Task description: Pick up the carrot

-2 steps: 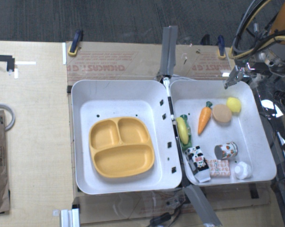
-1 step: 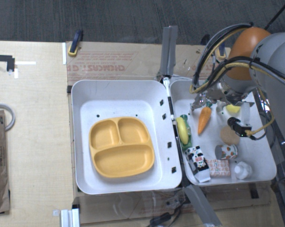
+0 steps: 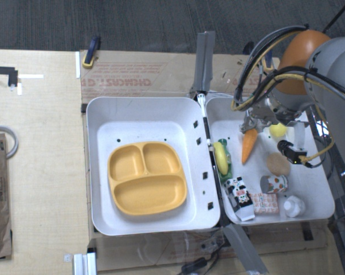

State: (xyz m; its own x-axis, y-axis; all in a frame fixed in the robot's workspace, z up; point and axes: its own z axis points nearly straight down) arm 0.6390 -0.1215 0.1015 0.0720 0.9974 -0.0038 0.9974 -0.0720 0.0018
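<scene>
Carrot [image 3: 249, 145] lies tip-down in the right bin [image 3: 316, 211]; hand [image 3: 254, 121] sits at its thick end, grip state indiscernible.

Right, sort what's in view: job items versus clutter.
Job:
- tapered orange carrot, in the right white bin
- arm's end effector, at the carrot's top end

Lying about:
- yellow divided plastic plate
- yellow-green corn cob
- black-and-white cow-print carton
- small yellow lemon
</scene>
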